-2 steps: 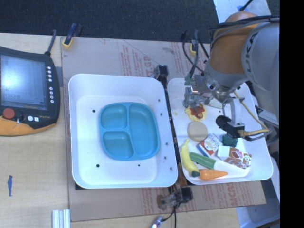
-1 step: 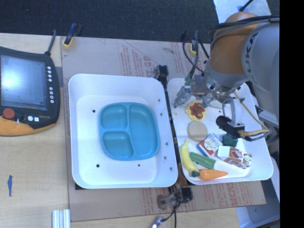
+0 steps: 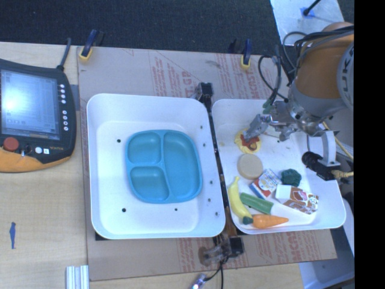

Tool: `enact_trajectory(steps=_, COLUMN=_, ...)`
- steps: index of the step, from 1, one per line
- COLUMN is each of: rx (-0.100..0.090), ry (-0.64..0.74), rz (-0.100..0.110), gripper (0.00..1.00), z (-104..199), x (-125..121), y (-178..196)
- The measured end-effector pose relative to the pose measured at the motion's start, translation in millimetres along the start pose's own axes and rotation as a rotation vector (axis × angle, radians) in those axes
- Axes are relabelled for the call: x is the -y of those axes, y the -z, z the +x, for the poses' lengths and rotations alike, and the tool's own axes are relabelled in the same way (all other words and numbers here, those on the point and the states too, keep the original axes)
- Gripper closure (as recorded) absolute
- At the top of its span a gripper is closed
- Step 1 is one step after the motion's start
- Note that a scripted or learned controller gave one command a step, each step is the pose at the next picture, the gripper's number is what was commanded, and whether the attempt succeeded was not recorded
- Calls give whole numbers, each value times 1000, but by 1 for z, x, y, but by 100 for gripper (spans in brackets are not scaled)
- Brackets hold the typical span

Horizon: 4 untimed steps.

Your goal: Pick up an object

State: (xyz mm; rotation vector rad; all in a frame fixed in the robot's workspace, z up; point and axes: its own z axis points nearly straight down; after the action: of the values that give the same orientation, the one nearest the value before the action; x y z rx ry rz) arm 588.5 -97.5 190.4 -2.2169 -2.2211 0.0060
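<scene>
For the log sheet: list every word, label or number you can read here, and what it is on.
None reads clearly.
Red print on the cardboard sheet: too faint.
Pendant screen: washed out by glare.
Snack packets in the right bin: print too small.
Letters on the arm: cut off.

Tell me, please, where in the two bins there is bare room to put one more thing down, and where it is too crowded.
Left bin: bare white floor all around the blue divided plate, widest along its left wall. Right bin: bare at the far corner beside the gripper. Crowded: its near half, where banana, carrot and packets lie packed together.
</scene>
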Motion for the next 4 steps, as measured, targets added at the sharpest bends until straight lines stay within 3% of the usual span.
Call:
enact_trajectory(steps=1, rx=1, ry=4, rz=1, gripper=0, z=-4, x=-47, y=-100)
enact_trajectory(steps=2, rx=1, ry=3, rz=0, gripper=0, z=-15, x=26, y=-99)
enact_trajectory(steps=3, rx=0, ry=1, rz=-3, gripper=0, z=-21, x=-27, y=-98)
enact_trajectory(steps=4, rx=-1, ry=1, rz=-2, gripper=0, z=-10, x=-58, y=-98)
